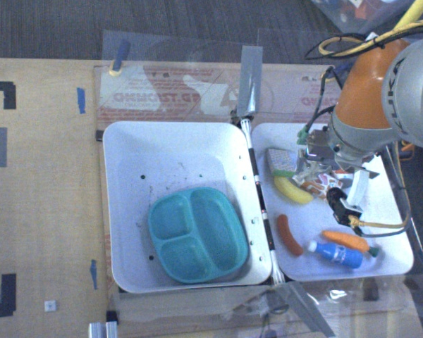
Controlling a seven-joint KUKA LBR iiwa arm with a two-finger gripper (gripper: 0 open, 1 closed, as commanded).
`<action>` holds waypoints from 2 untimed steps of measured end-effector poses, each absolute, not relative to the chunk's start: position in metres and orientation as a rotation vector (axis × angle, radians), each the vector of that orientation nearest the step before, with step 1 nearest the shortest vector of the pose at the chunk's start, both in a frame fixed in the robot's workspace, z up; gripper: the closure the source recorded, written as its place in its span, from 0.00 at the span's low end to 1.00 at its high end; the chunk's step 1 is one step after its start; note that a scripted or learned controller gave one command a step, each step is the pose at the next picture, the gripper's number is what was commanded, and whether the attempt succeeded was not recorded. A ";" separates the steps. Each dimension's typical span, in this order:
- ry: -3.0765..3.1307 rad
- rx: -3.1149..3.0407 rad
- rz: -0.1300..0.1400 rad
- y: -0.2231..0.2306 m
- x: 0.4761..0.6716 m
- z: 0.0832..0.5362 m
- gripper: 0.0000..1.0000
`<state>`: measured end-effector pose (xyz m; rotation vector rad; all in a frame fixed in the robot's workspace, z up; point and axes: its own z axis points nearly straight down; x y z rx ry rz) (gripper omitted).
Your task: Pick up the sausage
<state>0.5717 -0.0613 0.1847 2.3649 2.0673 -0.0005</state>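
Two white bins sit side by side on the bench. The left bin [127, 160] holds a teal plate [197, 234] with three sections, and the plate lies near the bin's front edge. The right bin [388, 255] holds the small things. The sausage [290, 234] is reddish brown and lies flat near the front left corner of the right bin, close to the wall shared by the two bins. Nothing touches it. A yellow banana [293, 190] lies further back, near the left side of this bin. Behind the banana, close to the back left corner, is a small grey packet [280, 159]. An orange carrot [347, 240] lies near the front edge, to the right of the sausage. Just in front of the carrot is a blue bottle [338, 254] with a white cap, lying on its side. The grey arm [370, 97] with its orange band reaches in over the back right part of the right bin. The gripper [311, 178] hangs low above the middle of this bin, just beside the banana and well apart from the sausage. Its tips are mixed up with some colourful bits under it, so I cannot tell how wide it is or if it has anything.
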 end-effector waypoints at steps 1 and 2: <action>2.104 2.336 -0.003 -0.028 0.501 0.184 1.00; 2.101 2.338 -0.003 -0.029 0.502 0.193 1.00</action>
